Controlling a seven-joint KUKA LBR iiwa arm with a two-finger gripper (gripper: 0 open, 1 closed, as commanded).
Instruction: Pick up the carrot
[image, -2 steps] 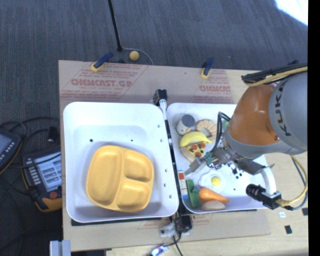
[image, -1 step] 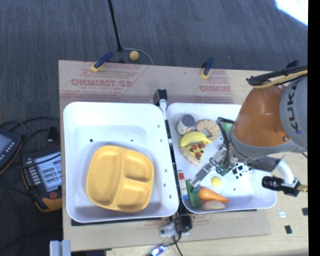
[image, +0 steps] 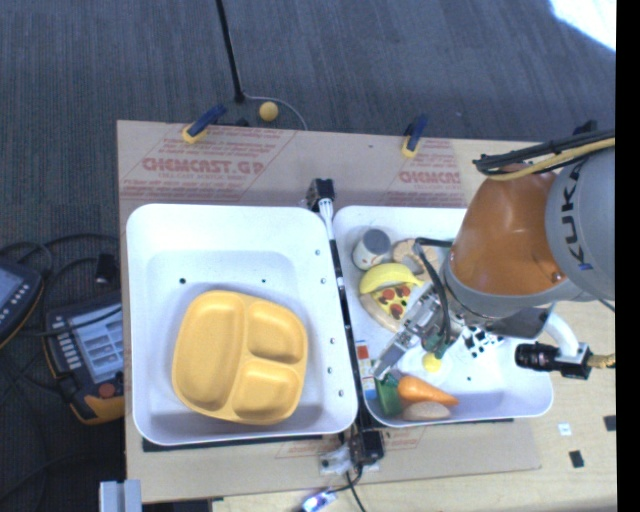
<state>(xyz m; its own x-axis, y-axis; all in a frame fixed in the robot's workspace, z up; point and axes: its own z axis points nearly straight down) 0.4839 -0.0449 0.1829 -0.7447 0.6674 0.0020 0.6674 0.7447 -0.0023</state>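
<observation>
Now the jaws (image: 420, 335) hang low over the right bin (image: 520, 405), and I cannot tell their state. Just below them, toward the near wall, lies the carrot (image: 425, 390), apart from them. Far to their left, a yellow tray (image: 240, 352) sits in the left bin (image: 160, 250).

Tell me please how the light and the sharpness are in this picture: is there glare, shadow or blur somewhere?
Camera view: light is soft and even; the white bins look bright but not washed out, glare burns out the top right corner; the yellow tray casts only a faint shadow; the carrot and gripper look slightly soft.
</observation>
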